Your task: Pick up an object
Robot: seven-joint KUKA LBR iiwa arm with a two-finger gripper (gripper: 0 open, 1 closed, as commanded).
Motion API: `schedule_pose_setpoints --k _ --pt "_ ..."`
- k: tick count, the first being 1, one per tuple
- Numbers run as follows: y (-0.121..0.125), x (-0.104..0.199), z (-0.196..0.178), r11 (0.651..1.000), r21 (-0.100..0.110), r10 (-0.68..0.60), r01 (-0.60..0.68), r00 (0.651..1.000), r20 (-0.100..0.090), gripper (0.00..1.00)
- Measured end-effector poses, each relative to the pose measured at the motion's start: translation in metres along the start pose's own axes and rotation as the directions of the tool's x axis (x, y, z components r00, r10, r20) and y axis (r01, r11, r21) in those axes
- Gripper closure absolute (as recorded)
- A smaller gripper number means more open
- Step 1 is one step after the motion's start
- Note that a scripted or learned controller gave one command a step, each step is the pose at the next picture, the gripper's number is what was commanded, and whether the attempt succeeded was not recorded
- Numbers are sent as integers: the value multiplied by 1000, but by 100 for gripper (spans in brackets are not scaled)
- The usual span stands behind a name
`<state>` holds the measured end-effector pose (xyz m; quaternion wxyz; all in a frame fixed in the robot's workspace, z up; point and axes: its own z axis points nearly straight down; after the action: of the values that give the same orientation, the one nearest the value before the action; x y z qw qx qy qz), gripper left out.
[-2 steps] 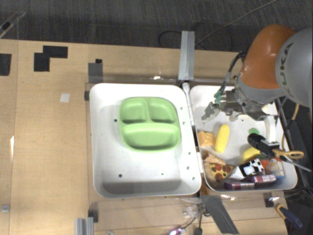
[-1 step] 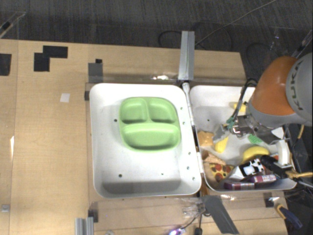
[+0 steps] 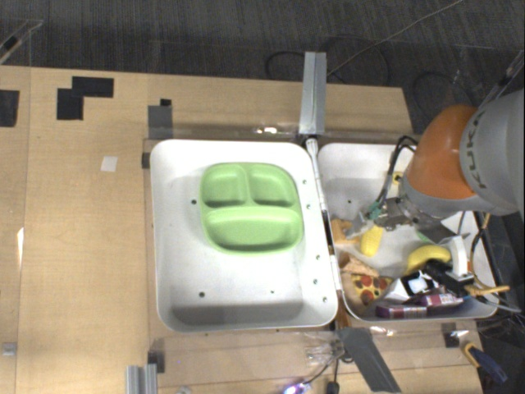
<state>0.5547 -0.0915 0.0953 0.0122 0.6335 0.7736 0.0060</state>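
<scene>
Camera view, fixed overhead, slanted. Wooden bench [image 3: 74, 245] carrying two shallow white bins side by side.

Left bin [image 3: 176, 298]: holds one green divided tray [image 3: 248, 206], three compartments, lying flat a little toward 12 o'clock of the bin's centre.

Right bin [image 3: 349, 171]: its 12 o'clock half is bare white floor; the clutter gathers toward 6 o'clock. Contents there: yellow banana [image 3: 428, 256] at about 4 o'clock; a smaller yellow piece [image 3: 372, 241] near the bin's middle; a pizza-like slice [image 3: 367, 286] at 7 o'clock; a dark purple tube-like item [image 3: 418, 305] along the 6 o'clock wall.

Arm [image 3: 484, 158]: grey, orange band, enters from 3 o'clock. Gripper [image 3: 379, 215] sits low over the right bin, just at 12 o'clock of the smaller yellow piece. Whether it is apart, together or clamped on anything cannot be told.
</scene>
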Motion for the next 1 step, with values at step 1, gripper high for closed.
schedule_pose_setpoints --k 1 --pt "2 2 -10 1000 -4 -2 2 1000 -1 100"
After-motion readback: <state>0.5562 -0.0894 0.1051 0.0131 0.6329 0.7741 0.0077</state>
